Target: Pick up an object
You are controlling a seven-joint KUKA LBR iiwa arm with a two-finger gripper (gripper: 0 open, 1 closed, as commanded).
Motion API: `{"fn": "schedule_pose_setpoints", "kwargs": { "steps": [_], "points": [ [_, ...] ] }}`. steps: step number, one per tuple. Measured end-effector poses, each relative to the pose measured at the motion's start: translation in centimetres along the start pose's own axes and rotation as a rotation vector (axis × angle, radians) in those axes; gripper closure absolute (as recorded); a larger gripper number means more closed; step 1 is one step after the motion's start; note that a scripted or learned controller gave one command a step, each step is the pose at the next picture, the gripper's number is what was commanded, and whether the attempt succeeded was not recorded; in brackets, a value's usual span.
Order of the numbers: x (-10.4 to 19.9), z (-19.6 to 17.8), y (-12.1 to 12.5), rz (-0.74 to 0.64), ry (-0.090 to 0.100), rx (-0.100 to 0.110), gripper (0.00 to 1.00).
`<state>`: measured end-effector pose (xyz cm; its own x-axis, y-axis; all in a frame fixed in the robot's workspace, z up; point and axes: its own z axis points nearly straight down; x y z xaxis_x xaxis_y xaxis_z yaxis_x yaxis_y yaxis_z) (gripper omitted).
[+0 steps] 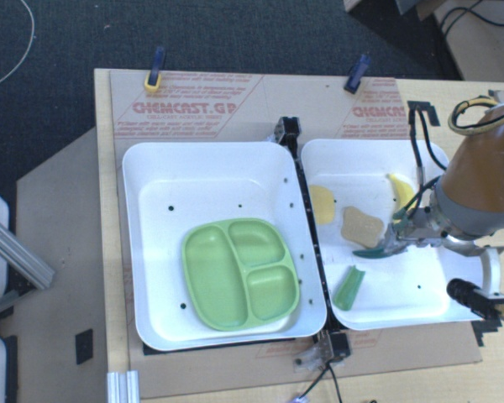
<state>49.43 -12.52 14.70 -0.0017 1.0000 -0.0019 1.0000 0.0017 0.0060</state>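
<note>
Clearly, bench sheet [193, 107] reads "CHEMCAST GP"

My bench [235, 99], covered with printed brown cardboard, carries two shallow white bins side by side, the left bin [143, 225] and the right bin [403, 309], touching along their shared edge.

glossy white plastic bins [151, 250], matt green tray [239, 273]

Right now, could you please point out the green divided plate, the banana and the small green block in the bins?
green divided plate [239, 271], camera view, on its middle ridge.
banana [401, 190], camera view, on its yellow curved body.
small green block [349, 288], camera view, on the middle of its top face.
</note>
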Motion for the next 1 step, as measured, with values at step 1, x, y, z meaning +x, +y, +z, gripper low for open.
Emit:
{"fn": "schedule_pose_setpoints", "kwargs": {
  "steps": [1],
  "points": [
    [0.79, -5.62, 0.28, 0.001, 0.001, 0.005, 1.0]
  ]
}}
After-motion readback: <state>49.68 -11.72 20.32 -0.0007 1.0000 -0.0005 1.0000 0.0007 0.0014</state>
